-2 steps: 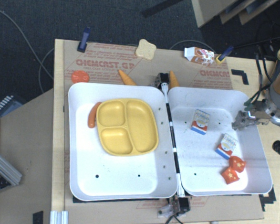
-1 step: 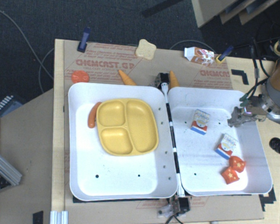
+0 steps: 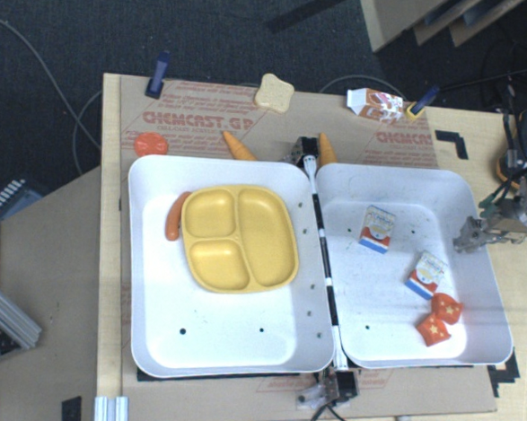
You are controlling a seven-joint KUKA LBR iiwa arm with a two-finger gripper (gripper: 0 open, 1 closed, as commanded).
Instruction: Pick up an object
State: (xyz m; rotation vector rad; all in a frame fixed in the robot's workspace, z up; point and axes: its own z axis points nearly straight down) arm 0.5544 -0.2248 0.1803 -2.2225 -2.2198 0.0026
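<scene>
Near the front of the right bin (image 3: 388, 353) lie two red toy tomatoes (image 3: 439, 320), touching; just behind them sits a small carton (image 3: 426, 275), and farther back a second carton (image 3: 377, 229). The pincer (image 3: 474, 234) sits at that bin's right rim, gripping nothing I can see; open or closed, I cannot tell. In the left bin (image 3: 218, 350), a yellow divided plate (image 3: 240, 238) has a hot dog (image 3: 174, 217) beside it.

Bench (image 3: 108, 239) w/ brown cardboard sheet (image 3: 198, 120) on top. On the cardboard: 2 white bins, left bin (image 3: 147, 332) & right bin (image 3: 482, 301), touching side by side. Behind bins: orange disc (image 3: 151, 144), carrot (image 3: 238, 147), bread slice (image 3: 274, 92), small carton (image 3: 375, 104), blue clip (image 3: 156, 74).
</scene>
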